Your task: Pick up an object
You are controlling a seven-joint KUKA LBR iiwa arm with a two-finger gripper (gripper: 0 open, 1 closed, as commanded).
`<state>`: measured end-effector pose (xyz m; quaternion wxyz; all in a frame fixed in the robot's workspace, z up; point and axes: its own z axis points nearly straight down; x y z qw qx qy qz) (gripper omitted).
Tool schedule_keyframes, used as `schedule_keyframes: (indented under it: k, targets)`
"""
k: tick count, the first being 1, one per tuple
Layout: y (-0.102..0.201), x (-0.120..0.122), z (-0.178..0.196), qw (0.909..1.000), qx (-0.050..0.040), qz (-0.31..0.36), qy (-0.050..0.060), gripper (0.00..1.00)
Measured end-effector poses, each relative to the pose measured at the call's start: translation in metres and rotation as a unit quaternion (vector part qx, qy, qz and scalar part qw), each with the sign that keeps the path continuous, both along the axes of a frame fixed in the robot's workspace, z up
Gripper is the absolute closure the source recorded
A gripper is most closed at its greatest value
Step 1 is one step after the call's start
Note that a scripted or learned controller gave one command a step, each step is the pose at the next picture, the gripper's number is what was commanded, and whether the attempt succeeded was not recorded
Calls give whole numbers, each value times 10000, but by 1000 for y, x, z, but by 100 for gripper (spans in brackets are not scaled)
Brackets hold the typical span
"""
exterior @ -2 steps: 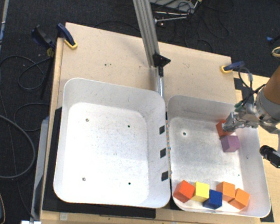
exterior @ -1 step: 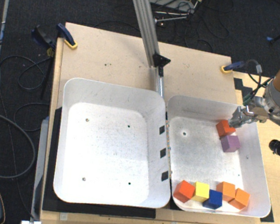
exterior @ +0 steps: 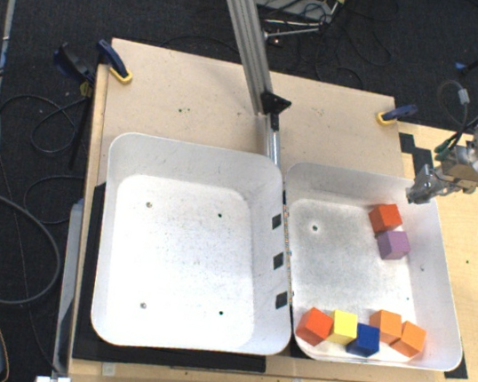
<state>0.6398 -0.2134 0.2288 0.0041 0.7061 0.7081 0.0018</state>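
Beige surface [exterior: 191,97] carries two white bins; the gripper [exterior: 420,191] hovers above the orange cube [exterior: 385,217], carrying nothing.

one fixed camera looks down at a slant on both bins [exterior: 110,210].

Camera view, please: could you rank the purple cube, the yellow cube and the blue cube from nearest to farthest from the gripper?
Measured from the gripper, over the right bin's far right corner:
1. Purple cube, in the far right part of the bin.
2. Blue cube, at the near edge.
3. Yellow cube, at the near edge, left of the blue one; a close call with it.
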Motion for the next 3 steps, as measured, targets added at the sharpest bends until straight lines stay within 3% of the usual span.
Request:
schedule_keyframes:
  k: [2, 3]
  targets:
    - [106, 15, -2, 10000, 25, 28, 35, 100]
    - [169, 4, 0, 10000, 28, 32, 47, 100]
